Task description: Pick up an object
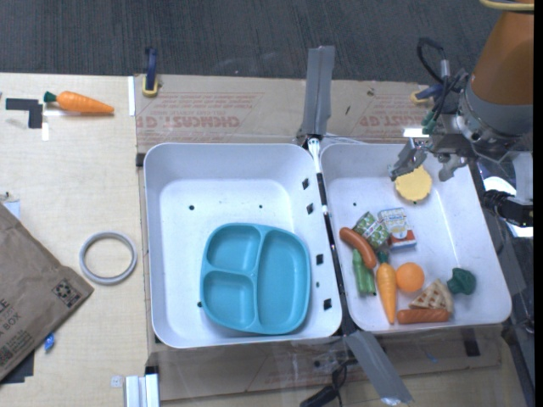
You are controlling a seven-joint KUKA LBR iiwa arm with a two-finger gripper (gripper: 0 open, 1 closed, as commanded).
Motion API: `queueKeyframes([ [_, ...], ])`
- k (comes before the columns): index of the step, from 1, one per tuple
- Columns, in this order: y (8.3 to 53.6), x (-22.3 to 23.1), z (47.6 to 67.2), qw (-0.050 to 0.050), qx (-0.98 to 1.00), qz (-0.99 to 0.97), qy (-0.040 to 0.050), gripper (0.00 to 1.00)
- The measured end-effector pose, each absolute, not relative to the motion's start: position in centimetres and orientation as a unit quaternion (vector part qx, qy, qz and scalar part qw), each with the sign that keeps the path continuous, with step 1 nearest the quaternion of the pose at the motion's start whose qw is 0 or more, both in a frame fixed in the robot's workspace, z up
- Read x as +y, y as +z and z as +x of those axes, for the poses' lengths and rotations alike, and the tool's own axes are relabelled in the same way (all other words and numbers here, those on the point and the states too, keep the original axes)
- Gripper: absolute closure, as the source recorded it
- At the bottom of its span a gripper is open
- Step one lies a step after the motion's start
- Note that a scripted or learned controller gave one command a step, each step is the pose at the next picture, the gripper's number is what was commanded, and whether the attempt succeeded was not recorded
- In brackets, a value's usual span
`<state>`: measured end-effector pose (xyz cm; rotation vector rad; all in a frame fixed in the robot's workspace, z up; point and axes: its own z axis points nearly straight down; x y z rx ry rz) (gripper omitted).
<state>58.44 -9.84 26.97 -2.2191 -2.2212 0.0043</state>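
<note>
Gripper (417,166) hung over right bin (484,227), upper right of frame. Yellow round piece (415,185) sat directly below fingertips, touching or nearly so; whether it was clamped or just beneath, cannot tell. Finger state unclear.

Other toys lay lower in same bin, well apart from gripper: sausage (357,246), small box (398,227), carrot (386,291), orange (410,276), sandwich wedge (434,296), green piece (462,281).

Blue tray (254,278) filled left bin (170,227).

Gripper (413,170) over right bin (484,227), yellow piece (414,186) between fingers.
</note>
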Motion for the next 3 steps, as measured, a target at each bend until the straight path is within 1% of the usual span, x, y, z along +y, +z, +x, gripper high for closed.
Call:
queueKeyframes([
  [1,14.9,-11.0,56.7,0.001,-0.779,-0.627,0.0008,0.0],
  [2,9.3,-14.6,57.3,-0.001,-0.745,-0.667,-0.0003,0.0],
  [3,10.1,-14.7,57.2,0.0,-0.744,-0.668,0.0,1.0],
])
